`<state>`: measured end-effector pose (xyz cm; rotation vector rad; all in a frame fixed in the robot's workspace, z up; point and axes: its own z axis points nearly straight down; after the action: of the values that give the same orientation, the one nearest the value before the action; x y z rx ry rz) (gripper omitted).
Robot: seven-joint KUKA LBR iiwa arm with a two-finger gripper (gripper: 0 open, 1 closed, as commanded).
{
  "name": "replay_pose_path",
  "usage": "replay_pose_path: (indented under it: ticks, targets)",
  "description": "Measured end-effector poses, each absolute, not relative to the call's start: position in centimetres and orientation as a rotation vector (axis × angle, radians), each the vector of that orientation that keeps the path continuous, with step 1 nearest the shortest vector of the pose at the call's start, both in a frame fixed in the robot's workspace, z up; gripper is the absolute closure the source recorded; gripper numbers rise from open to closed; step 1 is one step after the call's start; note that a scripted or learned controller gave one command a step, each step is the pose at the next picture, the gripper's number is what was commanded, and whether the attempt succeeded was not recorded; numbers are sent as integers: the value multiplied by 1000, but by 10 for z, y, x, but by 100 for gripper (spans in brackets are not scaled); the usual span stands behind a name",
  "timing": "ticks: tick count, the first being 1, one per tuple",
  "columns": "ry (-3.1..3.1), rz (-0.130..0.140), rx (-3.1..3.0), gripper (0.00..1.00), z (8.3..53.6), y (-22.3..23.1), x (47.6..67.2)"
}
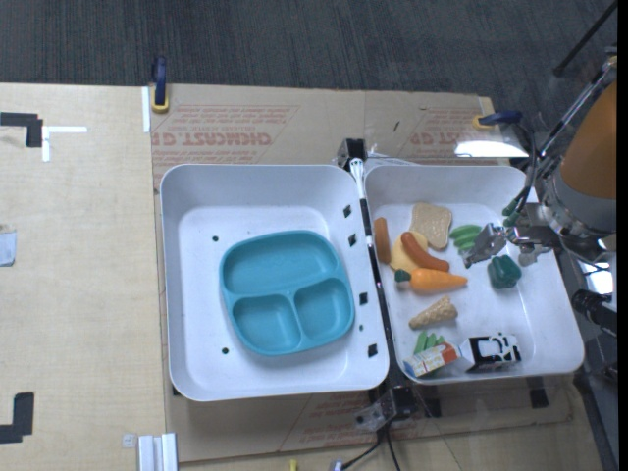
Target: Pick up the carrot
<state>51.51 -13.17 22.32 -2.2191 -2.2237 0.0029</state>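
I had the gripper [488, 246] hanging over the right bin [549, 351], its tips low near the bin's upper middle. From this slanted overhead view I could not tell how it was set, and nothing showed between its tips, so I logged no grasp.

The carrot [438, 281] lay on the bin floor just down and to the left of the tool, long axis roughly across the bin, thick end at left, tip pointing right toward the tool. It touched the sausage [424, 253] above it, which itself rested against a yellow piece [405, 258]. My judgement: the tool sat there as a staging point over the crowded cluster, and a descent onto the carrot would need a short shift left and down, with the grip set across the narrow width to avoid the sausage.

Contents of the right bin, relative to the tool:
- green beans [468, 234] right beside the tips, to the left
- bread slice [432, 224] up and to the left
- dark green piece [504, 272] just below and to the right
- slim orange stick [381, 239] far left, against the wall
- tan wedge [434, 313] below the carrot
- small carton with green and red print [429, 359] and a black-and-white item [491, 351] along the near edge, well below the tool

The left bin [196, 214], well apart from the tool, held a teal divided plate [287, 291] with three compartments, nothing visible in them.

Risk noted: the carrot's neighbours crowd its upper side, so a nudge was likely.
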Motion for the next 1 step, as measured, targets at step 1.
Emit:
replay_pose_path:
  ticks: [1]
  targets:
    - [-2155,3,-2283,0,136,-92,502]
